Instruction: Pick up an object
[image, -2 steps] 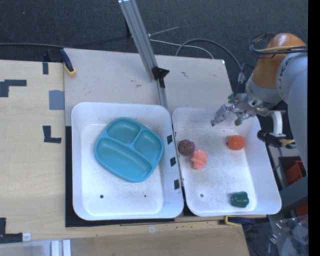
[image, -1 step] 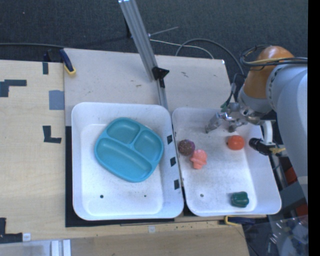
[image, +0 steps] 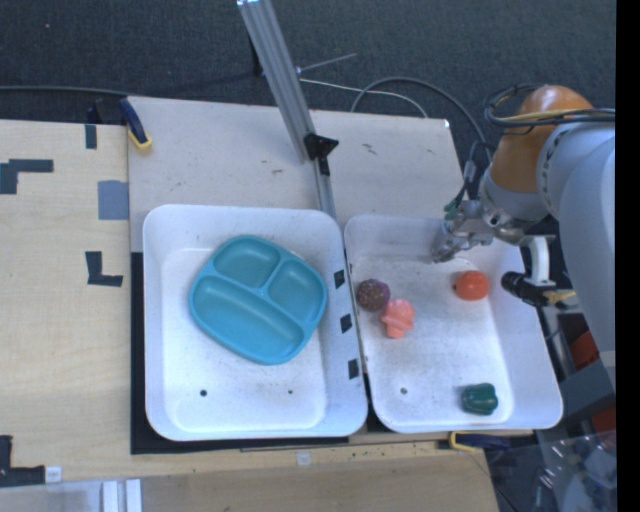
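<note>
Gripper (image: 447, 243) low near right bin's (image: 520, 400) back edge, jaws' state unclear, nothing visibly held. Orange ball (image: 471, 286) just beside it. Blue plate (image: 259, 298) in left bin (image: 165, 400).

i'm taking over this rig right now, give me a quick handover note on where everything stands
Gripper: over the far part of the right bin, nothing seen in it.
Right bin holds: orange-red ball just near-right of the gripper, dark purple piece and pink piece by the left wall, green piece in the near right corner.
Left bin holds a blue divided plate.
Done: arm is at the right bin; no pick yet.
Left: grasp and lift one object; the orange-red ball looks closest.
</note>
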